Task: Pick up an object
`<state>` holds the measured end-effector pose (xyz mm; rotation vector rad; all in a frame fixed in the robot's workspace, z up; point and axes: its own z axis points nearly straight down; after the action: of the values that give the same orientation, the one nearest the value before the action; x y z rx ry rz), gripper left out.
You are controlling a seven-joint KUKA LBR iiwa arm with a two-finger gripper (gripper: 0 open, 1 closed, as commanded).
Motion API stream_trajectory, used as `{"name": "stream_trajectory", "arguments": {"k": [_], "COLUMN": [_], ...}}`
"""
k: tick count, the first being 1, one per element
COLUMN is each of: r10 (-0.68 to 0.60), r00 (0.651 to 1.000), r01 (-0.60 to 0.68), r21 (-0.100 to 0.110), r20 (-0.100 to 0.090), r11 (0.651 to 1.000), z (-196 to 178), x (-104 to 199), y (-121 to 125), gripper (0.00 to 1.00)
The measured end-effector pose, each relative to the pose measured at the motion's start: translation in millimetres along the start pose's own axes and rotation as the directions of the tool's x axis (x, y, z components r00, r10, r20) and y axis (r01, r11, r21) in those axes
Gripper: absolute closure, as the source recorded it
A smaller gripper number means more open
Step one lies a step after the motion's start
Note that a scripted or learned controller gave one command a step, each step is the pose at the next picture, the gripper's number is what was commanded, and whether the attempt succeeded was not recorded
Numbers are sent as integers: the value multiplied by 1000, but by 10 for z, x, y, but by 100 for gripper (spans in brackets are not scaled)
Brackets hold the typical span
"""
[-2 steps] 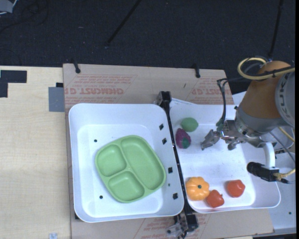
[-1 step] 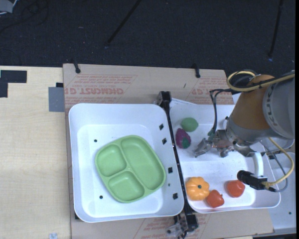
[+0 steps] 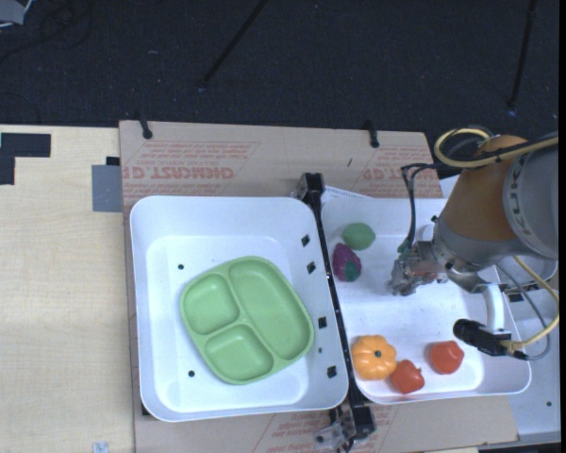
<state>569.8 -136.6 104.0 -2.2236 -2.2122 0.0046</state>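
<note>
In the right bin point(image 3: 424, 338) lie a green round fruit point(image 3: 358, 235), a purple eggplant-like piece point(image 3: 346, 262), an orange pumpkin point(image 3: 374, 357), a small red pepper point(image 3: 407, 377) and a red tomato-like piece point(image 3: 444, 357). My gripper point(image 3: 407, 276) hangs low over the bin's middle, to the right of the purple piece and apart from it. I see nothing between its fingertips. The orange-banded wrist point(image 3: 481, 206) rises behind it.
The left bin point(image 3: 160, 253) holds a green divided plate point(image 3: 245, 319). A black divider point(image 3: 323, 281) runs between the two bins. Cables point(image 3: 505, 333) trail from the arm over the right bin's right side. Cardboard point(image 3: 226, 163) lies under both bins.
</note>
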Motion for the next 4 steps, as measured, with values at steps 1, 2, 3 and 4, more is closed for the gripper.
{"name": "stream_trajectory", "arguments": {"k": [1, 2, 3, 4], "r10": [-1, -6, -3, -9], "r00": [1000, 1000, 1000, 1000], "r01": [1, 6, 3, 9], "r21": [-8, -7, -8, -3], "r20": [3, 2, 3, -1], "r11": [1000, 1000, 1000, 1000], "z": [-542, -977, -1547, -1548], "x": [-107, -93, -189, 318], "y": [26, 79, 30, 30], "gripper": [100, 100, 100, 100]}}
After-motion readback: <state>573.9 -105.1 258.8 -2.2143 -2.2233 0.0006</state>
